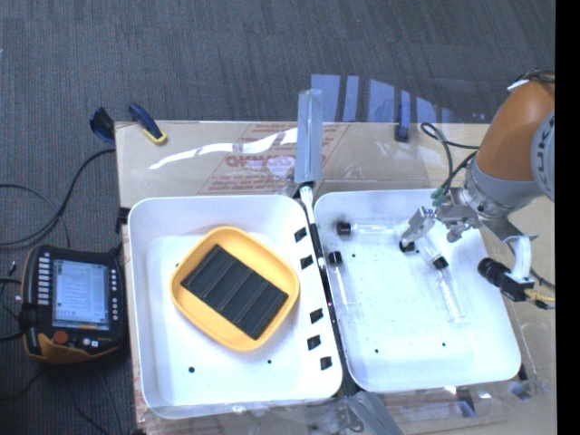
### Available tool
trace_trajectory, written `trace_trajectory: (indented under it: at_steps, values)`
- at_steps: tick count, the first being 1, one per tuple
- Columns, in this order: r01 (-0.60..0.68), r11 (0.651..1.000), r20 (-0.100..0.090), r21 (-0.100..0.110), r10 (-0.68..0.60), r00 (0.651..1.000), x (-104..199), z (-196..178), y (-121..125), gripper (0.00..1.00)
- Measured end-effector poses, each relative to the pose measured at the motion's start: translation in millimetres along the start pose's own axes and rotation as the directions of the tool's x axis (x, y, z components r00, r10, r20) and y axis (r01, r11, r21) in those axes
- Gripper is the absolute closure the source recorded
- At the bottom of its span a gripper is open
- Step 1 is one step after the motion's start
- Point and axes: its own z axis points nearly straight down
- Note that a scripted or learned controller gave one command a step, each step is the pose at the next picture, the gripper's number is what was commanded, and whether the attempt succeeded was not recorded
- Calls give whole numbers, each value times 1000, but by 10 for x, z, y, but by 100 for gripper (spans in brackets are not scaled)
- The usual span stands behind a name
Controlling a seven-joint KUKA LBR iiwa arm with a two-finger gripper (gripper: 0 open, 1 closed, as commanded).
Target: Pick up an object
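Tubes lie in the right bin [507,352]: three clear plastic ones with dark caps, hard to make out against the white floor. One tube [450,290] lies at a slant toward the bin's near right side, its dark cap at the upper end; a second tube [367,231] lies flat near the far left corner, and a third tube [337,284] runs along the left wall, just beside the divider. Any of these could serve as the object to pick, and the slanted one is nearest the tool [424,227].

That tool hangs over the far part of the right bin, above and to the left of the slanted tube's cap, with its two fingers spread apart and nothing between them. It looks poised for a descent rather than in contact with anything, so the pick is probably not yet begun. A thin round tube lying flat may roll or slip under closing fingers.

In the left bin [145,352] sits a yellow tray [195,308] carrying a dark ribbed block [237,290], well apart from the tool. Both bins rest on the worktop [217,166]; a teach pendant [72,302] lies on the floor to the left.
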Motion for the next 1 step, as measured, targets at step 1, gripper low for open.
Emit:
trace_trajectory:
  at_steps: [1]
  values:
    - [-6, 1000, 2, -5, 6, 1000, -140, 554, -82, 0]
